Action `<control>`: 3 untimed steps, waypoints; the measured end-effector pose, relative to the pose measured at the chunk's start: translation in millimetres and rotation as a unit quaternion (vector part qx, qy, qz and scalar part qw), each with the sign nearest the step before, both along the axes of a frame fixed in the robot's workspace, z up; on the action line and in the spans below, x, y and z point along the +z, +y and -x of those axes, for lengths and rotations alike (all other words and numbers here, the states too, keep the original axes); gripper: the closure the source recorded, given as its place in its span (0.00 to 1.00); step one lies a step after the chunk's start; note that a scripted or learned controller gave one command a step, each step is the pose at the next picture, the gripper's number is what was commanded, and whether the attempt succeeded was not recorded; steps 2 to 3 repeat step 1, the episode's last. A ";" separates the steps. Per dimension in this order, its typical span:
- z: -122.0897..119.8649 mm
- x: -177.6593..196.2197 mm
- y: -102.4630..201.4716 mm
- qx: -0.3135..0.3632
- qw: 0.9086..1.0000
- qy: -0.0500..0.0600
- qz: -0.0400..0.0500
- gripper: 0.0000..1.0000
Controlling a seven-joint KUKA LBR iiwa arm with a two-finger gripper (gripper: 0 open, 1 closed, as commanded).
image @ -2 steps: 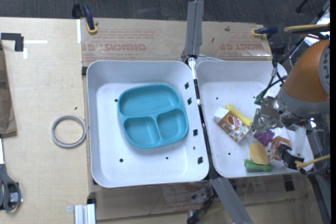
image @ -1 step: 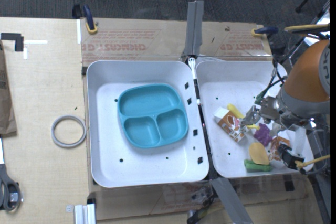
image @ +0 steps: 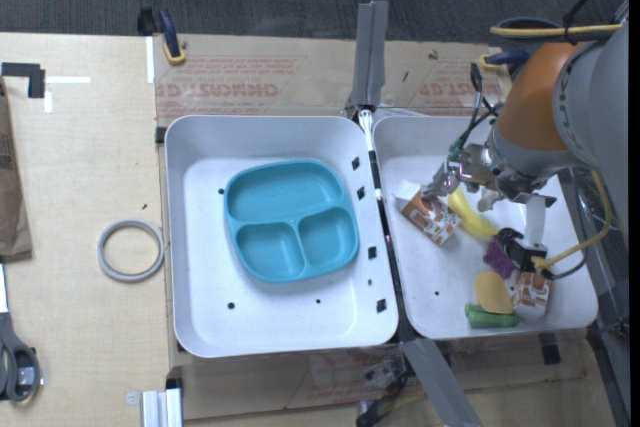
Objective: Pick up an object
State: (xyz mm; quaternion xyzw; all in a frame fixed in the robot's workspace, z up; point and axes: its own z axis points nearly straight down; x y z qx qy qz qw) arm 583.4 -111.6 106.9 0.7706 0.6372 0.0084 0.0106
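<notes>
Metal gripper [image: 452, 177] hangs low in the right bin [image: 420, 300]; whether it is open or closed cannot be told. Just at its 7 o'clock lies a brown packet [image: 428, 218], a banana [image: 470, 216] at 5. Farther toward 5 crowd a purple piece [image: 497, 260], a tan chip [image: 491, 292], a green piece [image: 490, 317] and another packet [image: 531, 293]. At 9, the left bin [image: 190, 215] holds a blue tray [image: 291, 220].

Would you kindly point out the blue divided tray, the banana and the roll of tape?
blue divided tray [image: 285, 191]: camera view, floor of its long upper compartment.
banana [image: 470, 218]: camera view, middle of its yellow body.
roll of tape [image: 104, 252]: camera view, left side of the ring.
</notes>
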 end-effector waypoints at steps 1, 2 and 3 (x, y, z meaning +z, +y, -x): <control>-22.6 4.3 9.3 -0.123 0.992 0.013 -0.004 0.00; -22.6 4.3 9.3 -0.123 0.992 0.013 -0.004 0.00; -22.6 4.3 9.3 -0.123 0.992 0.013 -0.004 0.00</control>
